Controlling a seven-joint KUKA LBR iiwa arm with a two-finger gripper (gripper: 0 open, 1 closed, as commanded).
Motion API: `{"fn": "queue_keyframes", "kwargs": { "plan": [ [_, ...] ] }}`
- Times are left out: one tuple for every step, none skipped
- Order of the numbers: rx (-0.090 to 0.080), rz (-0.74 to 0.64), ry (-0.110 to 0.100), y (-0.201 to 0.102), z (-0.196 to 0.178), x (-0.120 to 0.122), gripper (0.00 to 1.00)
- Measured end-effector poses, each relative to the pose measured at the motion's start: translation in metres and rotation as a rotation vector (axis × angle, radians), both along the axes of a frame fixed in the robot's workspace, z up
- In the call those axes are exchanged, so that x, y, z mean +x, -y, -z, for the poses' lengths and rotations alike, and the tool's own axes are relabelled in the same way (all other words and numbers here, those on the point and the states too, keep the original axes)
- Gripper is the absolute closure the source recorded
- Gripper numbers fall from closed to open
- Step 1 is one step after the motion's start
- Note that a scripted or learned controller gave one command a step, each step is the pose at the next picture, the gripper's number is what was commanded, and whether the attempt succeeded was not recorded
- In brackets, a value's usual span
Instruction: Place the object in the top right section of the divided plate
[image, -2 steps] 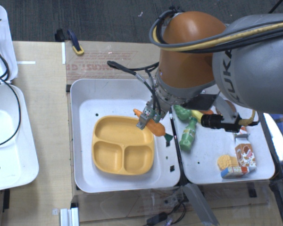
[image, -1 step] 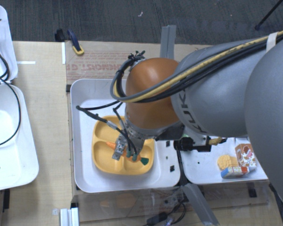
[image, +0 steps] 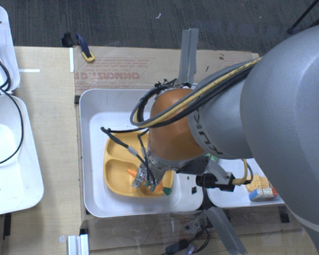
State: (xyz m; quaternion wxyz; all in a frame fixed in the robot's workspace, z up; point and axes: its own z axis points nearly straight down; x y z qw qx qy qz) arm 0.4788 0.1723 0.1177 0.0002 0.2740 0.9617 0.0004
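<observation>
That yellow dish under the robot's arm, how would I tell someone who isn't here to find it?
Start at the white bin in the middle of the bench, the one the grey arm hangs over. The divided plate lies on its floor, partly hidden beneath the orange band. It is the bin's one yellow item, split by raised ridges, with the gripper at its near edge.

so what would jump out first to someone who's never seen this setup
The grey arm with its orange band fills the right side and covers much of the white bin under it. Its end effector is low over a yellow divided plate in that bin, near a small orange object on the plate. At lower right, a small box lies in the neighbouring bin.
</observation>
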Motion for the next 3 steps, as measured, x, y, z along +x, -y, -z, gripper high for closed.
{"fn": "queue_keyframes", "kwargs": {
  "plan": [
    [-0.004, 0.011, -0.003, -0.030, -0.136, 0.027, 1.00],
    [-0.004, 0.011, -0.003, -0.030, -0.136, 0.027, 0.00],
    [0.005, 0.254, 0.013, -0.030, 0.008, 0.006, 0.00]
  ]
}}
